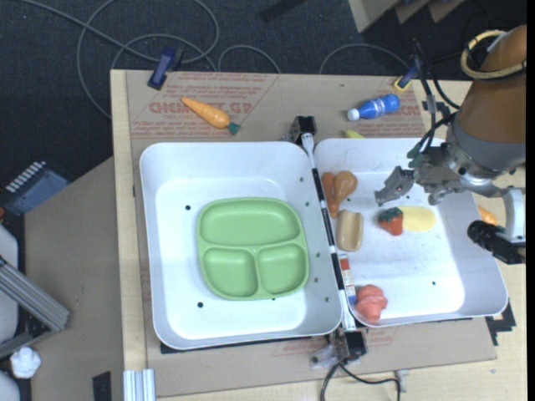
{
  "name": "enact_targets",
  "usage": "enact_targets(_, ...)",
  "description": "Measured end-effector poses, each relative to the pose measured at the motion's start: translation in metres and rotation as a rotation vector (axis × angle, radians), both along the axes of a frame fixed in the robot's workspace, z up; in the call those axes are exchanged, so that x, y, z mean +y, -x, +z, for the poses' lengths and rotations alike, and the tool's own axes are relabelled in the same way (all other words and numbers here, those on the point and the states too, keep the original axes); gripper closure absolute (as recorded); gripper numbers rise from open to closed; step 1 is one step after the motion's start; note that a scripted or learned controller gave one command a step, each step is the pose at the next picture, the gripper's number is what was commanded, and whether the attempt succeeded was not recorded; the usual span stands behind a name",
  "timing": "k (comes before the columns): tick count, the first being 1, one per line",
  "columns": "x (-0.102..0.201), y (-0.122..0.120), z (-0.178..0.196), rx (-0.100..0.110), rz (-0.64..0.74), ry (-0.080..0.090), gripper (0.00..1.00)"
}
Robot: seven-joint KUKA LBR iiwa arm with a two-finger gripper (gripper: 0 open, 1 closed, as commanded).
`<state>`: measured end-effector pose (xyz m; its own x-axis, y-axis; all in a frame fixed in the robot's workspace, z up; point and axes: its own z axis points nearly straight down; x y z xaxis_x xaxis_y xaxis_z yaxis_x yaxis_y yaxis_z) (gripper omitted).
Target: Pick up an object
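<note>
Two white bins are seen on a tan board printed with faded red lettering, and a pale green divided plate is held in the left one. In the right bin, a red strawberry with a green top, a pale yellow piece, a brown drumstick, a tan bun and a pink-red lump are found. An orange carrot with a green tip and a blue-and-white bottle are shown on the board, while the gripper is coloured grey beneath an orange band.
</note>
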<state>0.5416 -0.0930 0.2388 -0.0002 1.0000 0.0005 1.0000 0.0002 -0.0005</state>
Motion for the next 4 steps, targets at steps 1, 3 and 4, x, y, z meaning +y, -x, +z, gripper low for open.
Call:
enact_targets(1,-0.059,-0.017,-0.095,0.002,-0.002,0.001,0.0)
enact_targets(3,-0.044,-0.042,-0.144,-0.003,-0.001,0.002,1.0)
enact_targets(4,0.029,-0.043,-0.054,-0.002,0.001,0.0,1.0)
